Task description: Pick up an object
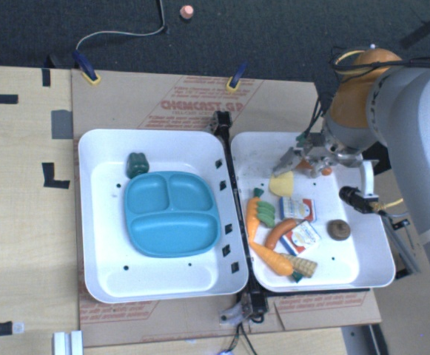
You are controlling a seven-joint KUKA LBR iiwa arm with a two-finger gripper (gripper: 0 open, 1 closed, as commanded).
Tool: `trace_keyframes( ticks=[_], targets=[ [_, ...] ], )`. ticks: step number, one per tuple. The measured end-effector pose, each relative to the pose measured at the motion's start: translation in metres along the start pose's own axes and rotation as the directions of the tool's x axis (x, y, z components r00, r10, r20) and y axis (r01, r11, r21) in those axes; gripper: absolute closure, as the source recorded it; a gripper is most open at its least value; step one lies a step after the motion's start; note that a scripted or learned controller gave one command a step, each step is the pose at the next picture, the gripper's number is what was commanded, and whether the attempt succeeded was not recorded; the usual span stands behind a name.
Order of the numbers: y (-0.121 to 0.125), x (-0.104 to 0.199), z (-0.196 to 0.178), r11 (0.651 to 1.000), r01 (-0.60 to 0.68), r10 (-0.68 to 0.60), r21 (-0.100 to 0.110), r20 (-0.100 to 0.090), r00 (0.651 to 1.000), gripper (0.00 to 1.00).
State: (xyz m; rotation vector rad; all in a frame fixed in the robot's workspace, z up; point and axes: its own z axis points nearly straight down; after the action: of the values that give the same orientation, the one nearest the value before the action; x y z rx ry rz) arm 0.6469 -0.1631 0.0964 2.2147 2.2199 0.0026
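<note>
Cardboard-topped bench, two white bins: in the right bin point(363, 268) the gripper point(303, 161) hovers at twelve o'clock of the yellow object point(282, 184), jaws apparently spread with nothing between them, so the pick looks not yet made.

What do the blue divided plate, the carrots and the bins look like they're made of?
Blue divided plate: likely molded plastic; uniform colour, soft sheen, rounded compartment ridges. Carrots: probably toy plastic or rubber; flat, even orange and smooth skin, though too small to be sure. Left bin and right bin: seemingly thin formed plastic; glossy white, rounded corners and rolled rims.
</note>
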Motion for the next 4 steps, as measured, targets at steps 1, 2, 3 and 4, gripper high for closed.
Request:
trace_keyframes(
  ticks=[1, 2, 3, 4],
  targets=[
    [0.022, 0.056, 0.011, 1.0, 0.0, 0.0, 0.004, -0.003, 1.0, 0.0],
    [0.006, 0.048, 0.01, 1.0, -0.001, 0.001, 0.003, -0.001, 1.0, 0.0],
    [0.007, 0.048, 0.0, 1.0, 0.0, 0.0, 0.003, 0.0, 1.0, 1.0],
    [0.007, 0.048, 0.0, 1.0, 0.0, 0.0, 0.002, 0.0, 1.0, 0.0]
  ],
)
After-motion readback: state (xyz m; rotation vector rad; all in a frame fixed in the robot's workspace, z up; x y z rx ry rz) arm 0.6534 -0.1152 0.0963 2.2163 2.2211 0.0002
